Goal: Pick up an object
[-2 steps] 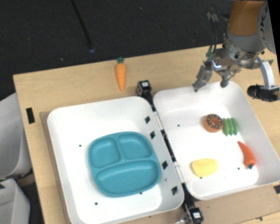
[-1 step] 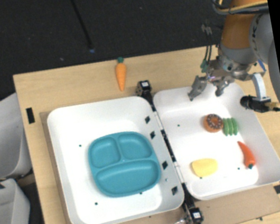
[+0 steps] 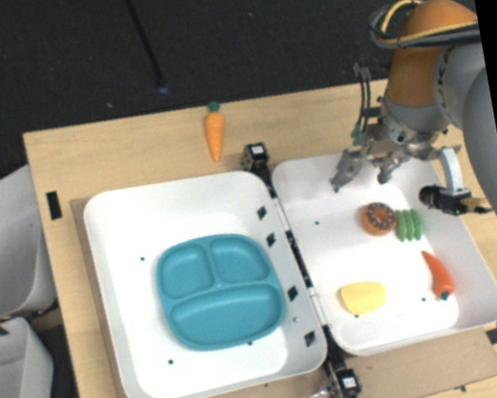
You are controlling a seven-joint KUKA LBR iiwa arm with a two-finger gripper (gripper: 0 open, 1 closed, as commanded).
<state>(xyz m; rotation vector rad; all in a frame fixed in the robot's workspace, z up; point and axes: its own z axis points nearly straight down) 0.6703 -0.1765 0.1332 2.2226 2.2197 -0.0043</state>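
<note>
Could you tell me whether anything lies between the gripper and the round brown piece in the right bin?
Nothing visible does. The gripper hangs with its fingers spread over bare white floor near the right bin's far side. The brown piece lies just nearer the camera, with the green piece touching its right side.

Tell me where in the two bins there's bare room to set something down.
In the right bin, the floor is bare between the hinge side and the yellow piece, up to the gripper. The donut, green piece and small carrot crowd its right side. In the left bin, the blue divided plate leaves bare margins all round.
</note>
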